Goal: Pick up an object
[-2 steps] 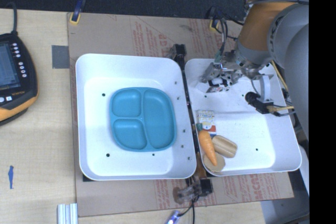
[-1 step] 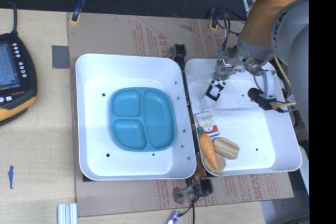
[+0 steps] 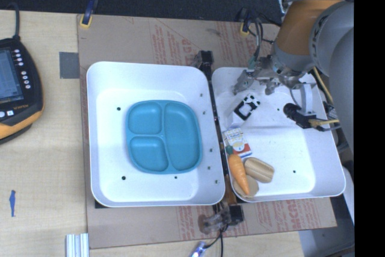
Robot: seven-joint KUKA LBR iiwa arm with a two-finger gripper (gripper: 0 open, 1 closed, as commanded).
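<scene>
Carrot (image 3: 237, 173) lies in the right bin (image 3: 313, 183), well apart from the gripper (image 3: 255, 82).

You see two white bins (image 3: 150, 192) of smooth, slightly glossy plastic; the blue divided plate (image 3: 163, 135) looks like matt plastic. Under them lies brown cardboard (image 3: 144, 39) with a dull, printed face, on a pale wood-grain surface (image 3: 42, 177). The carrot (image 3: 238, 173) looks like smooth orange plastic, the bread roll (image 3: 260, 169) matt tan.
</scene>
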